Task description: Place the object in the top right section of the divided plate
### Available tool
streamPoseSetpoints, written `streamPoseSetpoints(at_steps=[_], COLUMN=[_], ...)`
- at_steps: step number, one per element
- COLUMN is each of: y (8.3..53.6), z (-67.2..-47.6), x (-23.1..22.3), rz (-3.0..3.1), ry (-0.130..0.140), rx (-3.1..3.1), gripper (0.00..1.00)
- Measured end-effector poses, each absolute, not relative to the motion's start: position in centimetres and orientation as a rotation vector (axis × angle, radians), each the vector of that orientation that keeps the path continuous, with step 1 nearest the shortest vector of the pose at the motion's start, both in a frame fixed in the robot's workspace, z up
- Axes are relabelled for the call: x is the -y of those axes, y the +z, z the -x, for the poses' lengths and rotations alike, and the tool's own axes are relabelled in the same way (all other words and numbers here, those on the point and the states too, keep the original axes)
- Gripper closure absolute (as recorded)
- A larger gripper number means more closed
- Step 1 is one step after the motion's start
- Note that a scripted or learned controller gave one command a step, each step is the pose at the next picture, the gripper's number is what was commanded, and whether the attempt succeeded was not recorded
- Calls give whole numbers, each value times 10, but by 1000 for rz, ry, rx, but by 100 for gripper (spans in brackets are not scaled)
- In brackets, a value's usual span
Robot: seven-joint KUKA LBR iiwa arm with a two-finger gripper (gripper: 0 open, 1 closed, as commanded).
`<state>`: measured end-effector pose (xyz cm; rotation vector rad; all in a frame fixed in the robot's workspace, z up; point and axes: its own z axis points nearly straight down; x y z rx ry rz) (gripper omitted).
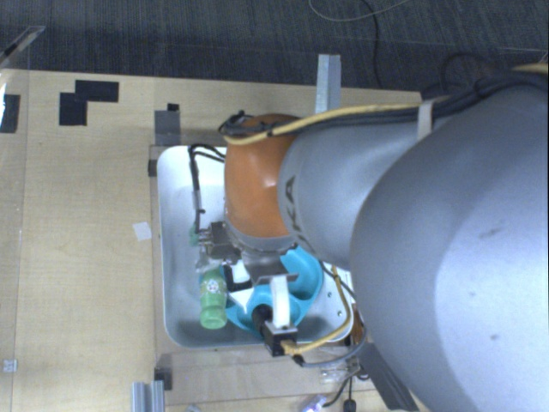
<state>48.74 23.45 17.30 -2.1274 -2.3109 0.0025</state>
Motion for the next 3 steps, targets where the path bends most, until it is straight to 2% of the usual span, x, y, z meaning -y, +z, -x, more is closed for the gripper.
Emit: streamPoseSetpoints(at_steps=[1, 2, 3], y=[114, 137, 104], z=[-498, -487, -498], x=[-231, -235, -234], rz=[2669, 2894, 3054], ry=[-61, 1, -49], rx=[1664, 1224, 710], gripper=[100, 100, 100])
